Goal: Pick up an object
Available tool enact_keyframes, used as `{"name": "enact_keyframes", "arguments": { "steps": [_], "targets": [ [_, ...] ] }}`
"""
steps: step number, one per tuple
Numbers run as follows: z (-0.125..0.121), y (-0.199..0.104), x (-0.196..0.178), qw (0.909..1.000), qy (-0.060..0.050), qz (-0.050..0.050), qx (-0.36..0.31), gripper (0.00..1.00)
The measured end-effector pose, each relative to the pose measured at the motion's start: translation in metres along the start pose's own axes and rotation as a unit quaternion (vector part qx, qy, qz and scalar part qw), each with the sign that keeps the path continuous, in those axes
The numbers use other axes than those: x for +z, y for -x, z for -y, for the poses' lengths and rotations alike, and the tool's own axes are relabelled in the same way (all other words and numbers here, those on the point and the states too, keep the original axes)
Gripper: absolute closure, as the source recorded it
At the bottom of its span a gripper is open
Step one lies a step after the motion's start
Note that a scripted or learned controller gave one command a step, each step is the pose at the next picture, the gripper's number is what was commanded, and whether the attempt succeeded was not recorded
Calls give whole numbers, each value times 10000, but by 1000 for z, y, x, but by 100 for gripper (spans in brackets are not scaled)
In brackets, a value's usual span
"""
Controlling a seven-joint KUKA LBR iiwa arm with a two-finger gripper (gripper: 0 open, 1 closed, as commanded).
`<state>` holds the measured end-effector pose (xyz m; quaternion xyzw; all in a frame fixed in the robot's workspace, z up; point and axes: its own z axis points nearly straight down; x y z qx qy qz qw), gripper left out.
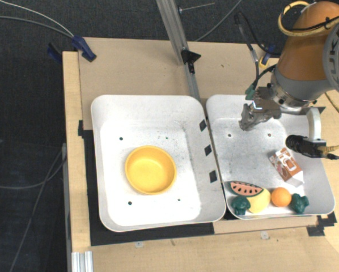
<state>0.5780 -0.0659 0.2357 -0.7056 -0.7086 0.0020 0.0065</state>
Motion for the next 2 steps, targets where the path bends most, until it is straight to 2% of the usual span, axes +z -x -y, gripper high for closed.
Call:
{"name": "enact_keyframes", "arguments": {
  "steps": [2],
  "targets": [
    [12,-124,10,10000,-9,8,-6,100]
  ]
}}
